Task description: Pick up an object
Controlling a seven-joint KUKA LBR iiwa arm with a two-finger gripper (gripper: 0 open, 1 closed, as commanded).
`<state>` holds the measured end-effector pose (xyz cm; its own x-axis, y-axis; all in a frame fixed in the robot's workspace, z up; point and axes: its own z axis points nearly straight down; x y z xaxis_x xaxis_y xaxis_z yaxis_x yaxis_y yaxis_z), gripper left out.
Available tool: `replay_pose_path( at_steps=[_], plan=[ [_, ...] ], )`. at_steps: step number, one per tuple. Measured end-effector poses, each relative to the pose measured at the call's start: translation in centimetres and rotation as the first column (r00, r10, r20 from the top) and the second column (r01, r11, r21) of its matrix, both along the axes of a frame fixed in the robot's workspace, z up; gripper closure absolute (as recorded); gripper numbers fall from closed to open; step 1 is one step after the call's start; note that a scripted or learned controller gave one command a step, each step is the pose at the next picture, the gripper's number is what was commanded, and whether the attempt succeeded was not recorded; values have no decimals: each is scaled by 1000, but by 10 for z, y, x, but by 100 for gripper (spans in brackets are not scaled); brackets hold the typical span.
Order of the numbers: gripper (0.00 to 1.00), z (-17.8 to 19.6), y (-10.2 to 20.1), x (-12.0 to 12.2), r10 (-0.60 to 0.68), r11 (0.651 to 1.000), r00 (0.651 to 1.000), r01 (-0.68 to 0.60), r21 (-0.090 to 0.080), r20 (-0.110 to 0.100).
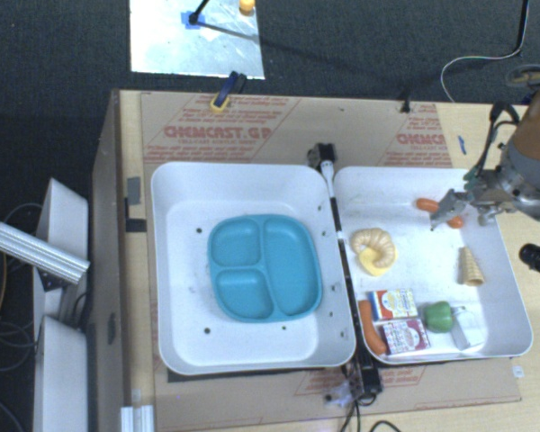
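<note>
Two white bins sit side by side on the surface (252, 120), which is covered w/ brown printed cardboard. Left bin (175, 241) holds a blue divided tray (264, 266), lying flat near the middle. Right bin (513, 322) has all the small stuff: an orange carrot-like piece (427, 204) near the far wall, a pale croissant (374, 241) w/ a yellow bit touching its near side, a tan cone (470, 265) toward the right wall, a green pepper-like item (438, 314), two small printed boxes (397, 319) stacked one behind the other near the front, and an orange-red sausage shape (370, 326) lying along the left wall beside those boxes.

Arm (533, 151) comes in from the right, over the far right part of the right bin. Gripper (452, 211) hangs just right of the carrot-like piece, a small orange-red spot showing at its tip. Can't tell from here whether the fingers are released or clenched, or if anything sits between them.

Beyond the surface, on dark floor, a shiny sheet (196, 25) w/ a small yellow object (246, 4) on it.
</note>
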<state>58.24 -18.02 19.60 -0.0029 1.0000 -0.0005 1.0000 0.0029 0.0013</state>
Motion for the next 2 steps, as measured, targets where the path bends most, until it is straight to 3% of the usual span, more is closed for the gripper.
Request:
replay_pose_path(
  at_steps=[1, 2],
  plan=[
    [0, -53, 15, 86, 2, 1000, 1000, -2, 1, -1],
    [0, -75, 0, 86, -1, 1000, 1000, 1, -1, 1]
  ],
)
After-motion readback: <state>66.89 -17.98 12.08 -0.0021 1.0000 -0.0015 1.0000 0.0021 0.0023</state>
